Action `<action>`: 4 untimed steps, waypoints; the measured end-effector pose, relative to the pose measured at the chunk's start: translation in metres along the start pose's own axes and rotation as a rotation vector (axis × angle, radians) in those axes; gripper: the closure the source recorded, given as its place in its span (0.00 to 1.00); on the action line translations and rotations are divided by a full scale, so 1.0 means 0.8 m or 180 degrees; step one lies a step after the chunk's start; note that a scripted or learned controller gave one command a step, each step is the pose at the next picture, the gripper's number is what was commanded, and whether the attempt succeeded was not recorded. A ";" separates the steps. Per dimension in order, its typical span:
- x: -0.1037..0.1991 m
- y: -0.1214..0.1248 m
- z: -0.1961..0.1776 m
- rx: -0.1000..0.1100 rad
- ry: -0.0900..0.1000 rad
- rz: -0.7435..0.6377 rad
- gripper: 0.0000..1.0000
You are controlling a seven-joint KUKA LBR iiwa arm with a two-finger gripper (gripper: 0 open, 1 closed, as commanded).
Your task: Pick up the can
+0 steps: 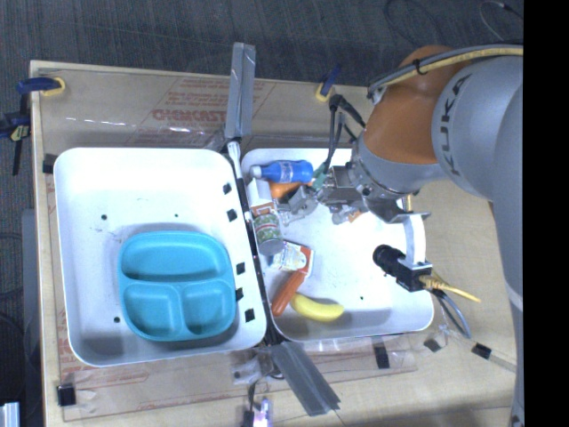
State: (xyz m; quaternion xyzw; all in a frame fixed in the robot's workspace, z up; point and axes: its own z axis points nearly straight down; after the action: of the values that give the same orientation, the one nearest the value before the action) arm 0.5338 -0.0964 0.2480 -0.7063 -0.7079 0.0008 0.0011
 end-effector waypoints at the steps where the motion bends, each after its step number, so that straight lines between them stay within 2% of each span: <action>1: -0.053 -0.005 -0.023 0.0004 -0.0004 0.0396 0.00; 2: -0.053 -0.005 -0.023 0.0004 -0.0003 0.0395 0.00; 3: -0.087 -0.007 0.122 0.0012 -0.0001 0.0579 0.00; 4: -0.079 0.009 0.082 0.0007 -0.0002 0.0787 0.00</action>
State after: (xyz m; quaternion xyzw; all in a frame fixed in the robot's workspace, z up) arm 0.5407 -0.1593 0.1822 -0.7883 -0.6153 0.0020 0.0016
